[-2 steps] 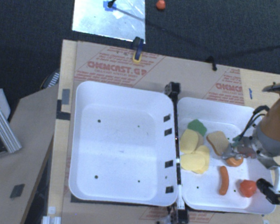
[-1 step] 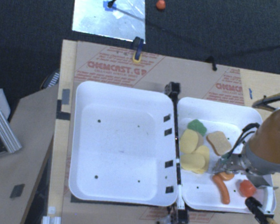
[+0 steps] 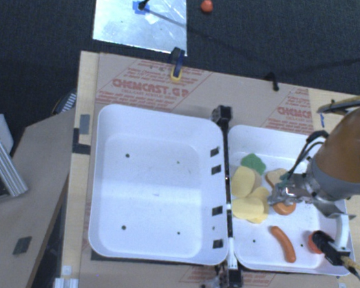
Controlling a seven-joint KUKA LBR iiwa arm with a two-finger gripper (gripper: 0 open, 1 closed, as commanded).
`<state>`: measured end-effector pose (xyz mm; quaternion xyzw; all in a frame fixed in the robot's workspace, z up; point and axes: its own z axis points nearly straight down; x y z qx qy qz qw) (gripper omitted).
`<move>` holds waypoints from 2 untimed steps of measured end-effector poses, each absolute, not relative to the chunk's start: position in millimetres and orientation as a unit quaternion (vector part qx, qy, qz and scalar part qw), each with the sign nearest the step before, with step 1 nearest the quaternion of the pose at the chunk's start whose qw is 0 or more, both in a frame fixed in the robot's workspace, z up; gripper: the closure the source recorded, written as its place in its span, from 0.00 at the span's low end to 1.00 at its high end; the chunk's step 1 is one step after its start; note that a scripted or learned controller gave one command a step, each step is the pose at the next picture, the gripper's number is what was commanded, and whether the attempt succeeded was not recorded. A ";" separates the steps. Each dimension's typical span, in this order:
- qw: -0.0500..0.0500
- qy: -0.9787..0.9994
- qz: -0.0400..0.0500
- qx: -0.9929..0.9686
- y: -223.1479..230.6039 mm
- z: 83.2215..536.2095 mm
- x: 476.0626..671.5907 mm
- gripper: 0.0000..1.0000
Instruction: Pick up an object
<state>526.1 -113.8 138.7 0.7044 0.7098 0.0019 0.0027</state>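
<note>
My gripper [image 3: 282, 197] hangs low over the middle of the right bin [image 3: 278, 140], reaching in from the right under the orange band. Its tip sits over an orange round piece [image 3: 285, 208] and beside a tan piece [image 3: 275, 178]. To its left lie yellow pieces [image 3: 247, 193] and a green piece [image 3: 253, 162]. An orange-red sausage-shaped piece [image 3: 283, 243] lies toward the bin's front. A small red piece [image 3: 317, 242] sits at the front right next to a black part.
The left bin [image 3: 155, 183] stands beside the right one, with black clips along the shared rim. A shiny sheet [image 3: 143, 11] and a small orange ball [image 3: 206, 6] lie beyond the bench. A blue-yellow clamp [image 3: 176, 65] sits at the back edge.
</note>
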 end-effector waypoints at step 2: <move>-0.002 0.708 0.000 0.706 -83.7 99.1 484.5 1.00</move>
